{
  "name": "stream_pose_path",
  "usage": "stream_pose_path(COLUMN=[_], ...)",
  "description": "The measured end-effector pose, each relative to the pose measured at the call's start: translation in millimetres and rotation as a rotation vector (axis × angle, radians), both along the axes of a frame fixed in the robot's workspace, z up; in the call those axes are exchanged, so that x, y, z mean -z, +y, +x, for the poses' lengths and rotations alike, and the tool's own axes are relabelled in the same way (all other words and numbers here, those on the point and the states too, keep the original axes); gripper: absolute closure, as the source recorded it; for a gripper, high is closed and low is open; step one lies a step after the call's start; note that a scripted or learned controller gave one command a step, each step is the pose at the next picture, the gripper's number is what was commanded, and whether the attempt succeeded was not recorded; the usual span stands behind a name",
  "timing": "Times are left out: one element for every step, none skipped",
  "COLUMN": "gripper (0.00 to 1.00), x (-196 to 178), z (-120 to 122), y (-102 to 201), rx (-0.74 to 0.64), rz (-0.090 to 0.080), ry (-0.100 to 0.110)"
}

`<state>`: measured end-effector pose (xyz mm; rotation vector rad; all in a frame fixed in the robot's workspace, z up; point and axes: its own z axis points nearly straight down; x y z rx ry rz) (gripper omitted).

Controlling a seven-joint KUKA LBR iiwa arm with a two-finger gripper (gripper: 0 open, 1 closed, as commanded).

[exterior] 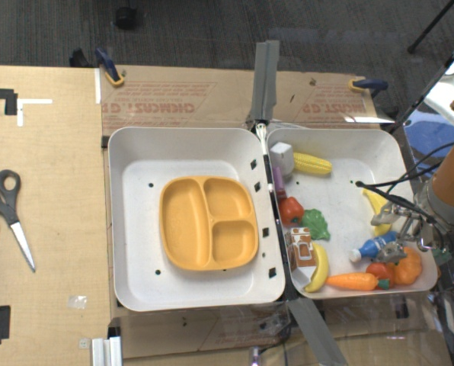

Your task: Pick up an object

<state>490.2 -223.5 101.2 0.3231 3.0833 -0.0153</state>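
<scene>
My gripper (402,232) hangs over the near right corner of the right bin (341,137), open, with no object clamped between its fingers. Just under it lie a blue bottle (375,248), an orange fruit (409,268) and a small red piece (378,271). A carrot (352,282) and a banana (318,267) rest along the bin's front wall. Farther left lie a brown and white box (300,244), a green broccoli (315,224) and a red pepper (291,210). A corn cob (312,163) and a white cube (281,156) sit at the back.
The left bin (128,204) holds a yellow divided plate (209,222). Another yellow piece (375,201) lies beside dark cables near the arm. Scissors (12,212) lie on the bench at the far left. Blue clamps (110,68) grip the cardboard behind the bins.
</scene>
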Motion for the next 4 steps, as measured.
stream_pose_path(gripper=[0.00,1.00,0.00,0.00], x=[2,-6,-9,4], z=[-2,-3,0,-5], y=[0,2,1,9], rx=[0.101,0.098,0.097,0.224], rz=[0.006,0.008,0.004,0.013], ry=[0.006,0.013,0.002,0.014])
